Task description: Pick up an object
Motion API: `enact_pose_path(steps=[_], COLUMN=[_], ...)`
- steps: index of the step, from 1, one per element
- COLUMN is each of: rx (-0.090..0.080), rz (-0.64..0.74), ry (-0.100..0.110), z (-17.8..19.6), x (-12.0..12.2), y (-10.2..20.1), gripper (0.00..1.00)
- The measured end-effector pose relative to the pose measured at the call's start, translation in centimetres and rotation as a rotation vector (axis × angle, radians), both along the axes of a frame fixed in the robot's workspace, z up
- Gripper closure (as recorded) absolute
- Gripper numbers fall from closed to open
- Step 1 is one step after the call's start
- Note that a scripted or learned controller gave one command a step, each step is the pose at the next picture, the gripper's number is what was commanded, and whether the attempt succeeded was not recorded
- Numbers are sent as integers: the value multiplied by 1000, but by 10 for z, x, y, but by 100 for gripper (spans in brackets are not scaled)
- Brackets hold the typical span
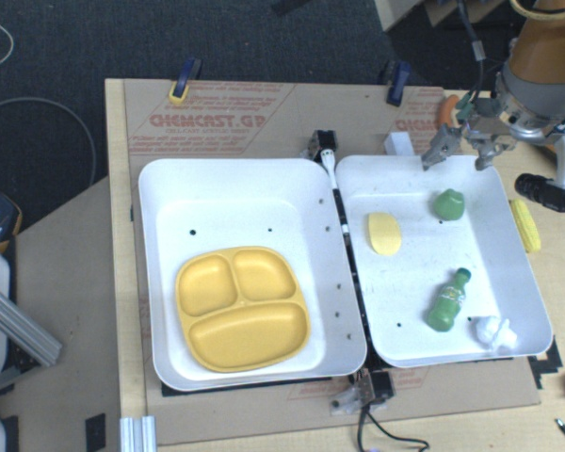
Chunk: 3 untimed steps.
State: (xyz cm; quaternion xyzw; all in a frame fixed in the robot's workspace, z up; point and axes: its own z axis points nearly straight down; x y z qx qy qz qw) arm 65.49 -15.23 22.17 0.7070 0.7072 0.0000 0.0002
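Here the arm reaches in from the right, and its pincer (461,145) hangs over the far rim of the right bin (508,252), its two fingers spread with nothing between them. That placement reads as a staging pose: high and at the edge, it leaves the bin's floor in plain sight from above.

The things to pick lie loose in that right bin, well apart from one another, which should make any one of them reachable without bumping the rest. Nearest the pincer is a small green lump (447,204), rounded and matte, perhaps a toy vegetable. Near the bin's left side lies a pale yellow piece (384,234), flat, smooth and oval. Toward the near side a green bottle (448,301) lies on its side at a slant, glossy like plastic, and a crumpled white scrap (493,330) sits in the near right corner.

The left bin (160,196) holds a yellow divided tray (242,306), moulded with three shallow wells, lying flat. Both bins rest on a brown board over the bench (264,116).
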Motion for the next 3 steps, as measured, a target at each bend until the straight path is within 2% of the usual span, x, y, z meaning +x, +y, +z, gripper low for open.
enact_pose_path(steps=[1, 2, 3], rx=[0, 4, 4], rz=[1, -4, -1], ry=[-2, 7, 6], z=[-128, -138, -137], x=[-42, -133, -174], y=[-62, -64, -28], gripper=[0, 0, 0])
